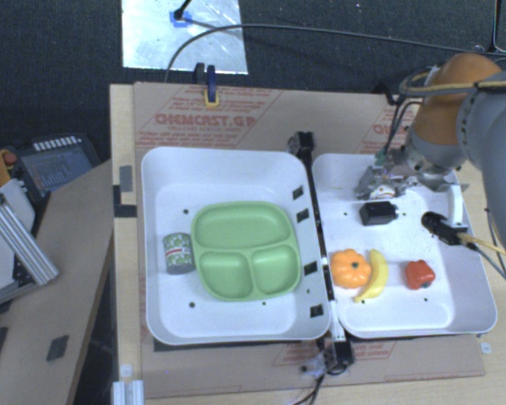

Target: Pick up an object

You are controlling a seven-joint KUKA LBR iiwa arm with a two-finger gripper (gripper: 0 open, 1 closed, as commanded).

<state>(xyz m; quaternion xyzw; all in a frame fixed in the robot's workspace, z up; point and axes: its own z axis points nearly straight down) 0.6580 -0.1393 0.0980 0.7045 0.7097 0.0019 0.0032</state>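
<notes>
— Orange and round, ribbed like a small pumpkin, touching a curved yellow banana in the right bin; a red pepper lies near.

— And the gripper?

— Hovers at that bin's far side, just above a small black block. How far it is open, I cannot tell.

— Left bin?

— Glossy white, bearing a green three-part plate and a small tin can. Both sit on brown cardboard over dark carpet.

The arm runs off the right edge, hiding the bin's far corner.
</notes>
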